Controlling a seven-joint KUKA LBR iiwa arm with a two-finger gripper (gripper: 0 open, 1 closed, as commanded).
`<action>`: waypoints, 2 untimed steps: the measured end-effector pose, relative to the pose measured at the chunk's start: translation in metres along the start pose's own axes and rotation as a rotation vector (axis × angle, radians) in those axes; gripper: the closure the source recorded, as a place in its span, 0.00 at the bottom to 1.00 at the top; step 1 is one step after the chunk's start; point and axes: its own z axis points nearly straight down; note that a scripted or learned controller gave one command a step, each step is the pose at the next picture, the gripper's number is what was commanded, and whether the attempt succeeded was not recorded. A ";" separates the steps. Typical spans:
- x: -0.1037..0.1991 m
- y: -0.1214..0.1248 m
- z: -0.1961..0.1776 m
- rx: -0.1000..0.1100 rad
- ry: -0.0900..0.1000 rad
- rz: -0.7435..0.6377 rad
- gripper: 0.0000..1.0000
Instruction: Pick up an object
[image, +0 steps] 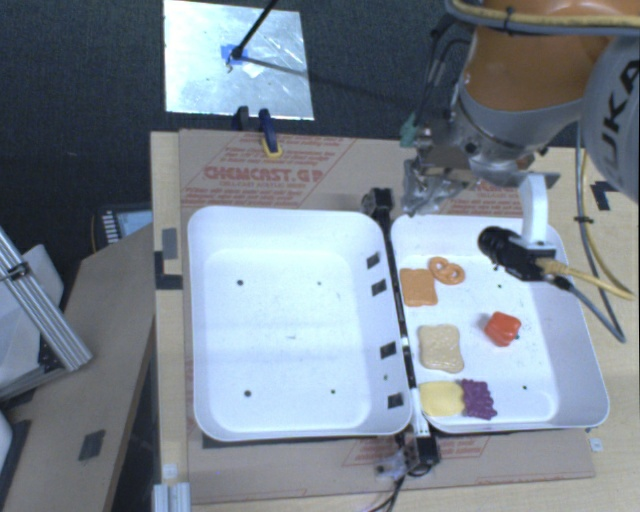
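1. Looking down, you see the gripper (432, 192) above the right bin's (575, 345) far rim; whether it's clenched or released, you cannot tell.
2. You'll find the pretzel (446, 270), orange slab (418, 288), red piece (503, 327), cracker (440, 348), yellow piece (440, 398) and purple grapes (478, 399) inside it.
3. Beside it sits the left bin (285, 320).

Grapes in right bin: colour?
Purple grapes, beside the yellow piece; clear in the camera view.

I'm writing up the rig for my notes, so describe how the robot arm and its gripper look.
The arm is bulky and rounded, with a light grey casing carrying dark lettering at the right and a broad orange band above the wrist. Below it, the gripper is a cluttered silver metal assembly with a small green part and thin dark cables running up beside it.
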 end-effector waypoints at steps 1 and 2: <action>-0.103 -0.041 -0.149 -0.009 -0.003 0.007 1.00; -0.056 -0.015 -0.138 0.008 -0.001 -0.008 1.00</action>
